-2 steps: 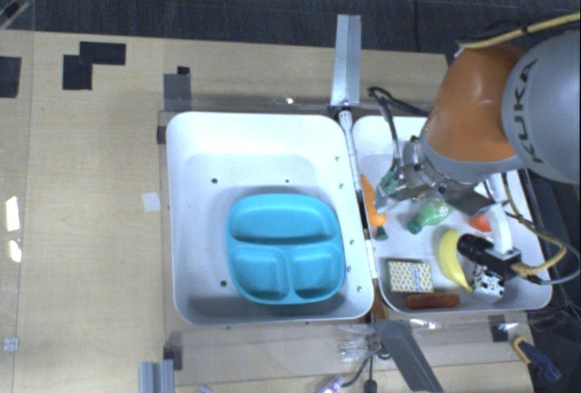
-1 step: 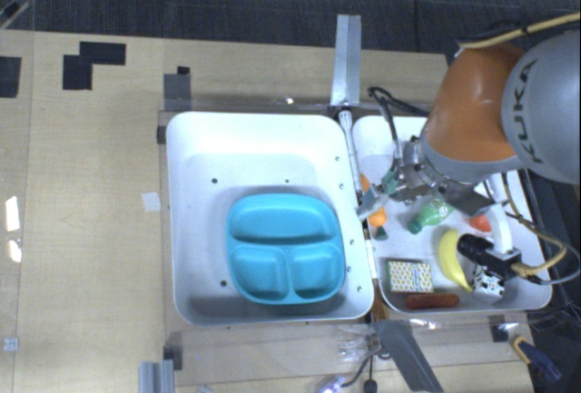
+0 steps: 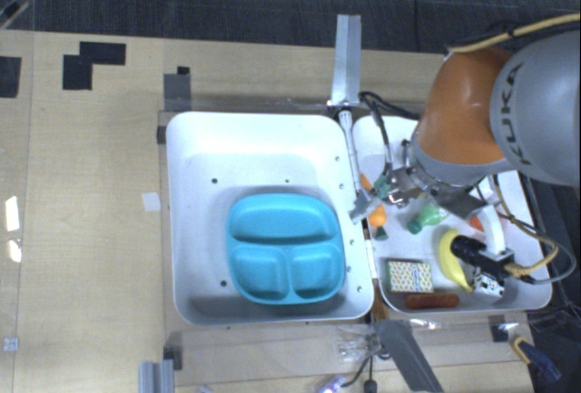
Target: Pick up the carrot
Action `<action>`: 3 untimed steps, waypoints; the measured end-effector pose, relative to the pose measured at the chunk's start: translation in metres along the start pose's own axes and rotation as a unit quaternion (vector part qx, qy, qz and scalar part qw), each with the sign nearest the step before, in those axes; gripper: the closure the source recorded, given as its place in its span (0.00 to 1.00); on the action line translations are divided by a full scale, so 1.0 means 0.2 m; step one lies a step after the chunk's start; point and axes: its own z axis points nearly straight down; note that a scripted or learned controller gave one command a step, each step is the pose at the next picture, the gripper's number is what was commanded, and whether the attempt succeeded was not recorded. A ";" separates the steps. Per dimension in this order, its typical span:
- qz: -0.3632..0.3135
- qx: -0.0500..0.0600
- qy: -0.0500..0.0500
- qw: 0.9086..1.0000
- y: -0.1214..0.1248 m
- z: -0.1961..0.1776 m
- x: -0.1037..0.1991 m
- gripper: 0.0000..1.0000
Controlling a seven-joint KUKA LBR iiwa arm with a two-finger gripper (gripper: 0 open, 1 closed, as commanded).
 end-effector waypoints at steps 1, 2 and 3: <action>-0.001 -0.003 -0.001 1.000 0.01 -0.06 0.00 1.00; 0.039 0.000 0.000 0.999 0.39 0.00 0.06 1.00; 0.039 0.000 0.000 0.999 0.39 0.00 0.06 0.00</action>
